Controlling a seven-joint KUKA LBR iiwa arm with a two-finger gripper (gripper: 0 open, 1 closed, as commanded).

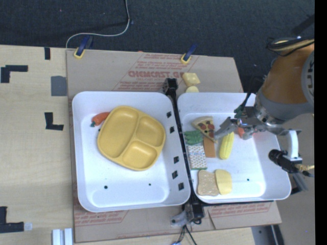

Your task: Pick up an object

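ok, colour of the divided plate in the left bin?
Yellow: the divided plate shows plainly in the camera view.

The two white bins (84, 152) look like smooth plastic with a slight shine. The yellow divided plate (132, 138) is plastic too, matt and smooth. Under the bins lies a sheet of brown cardboard (148, 70), dull and a little rough, with red print. The bench (30, 137) around it looks like pale wood with a matt finish. The corn cob (226, 145) seems glossy plastic. The gripper (230, 128) looks like grey metal, with a dull sheen.
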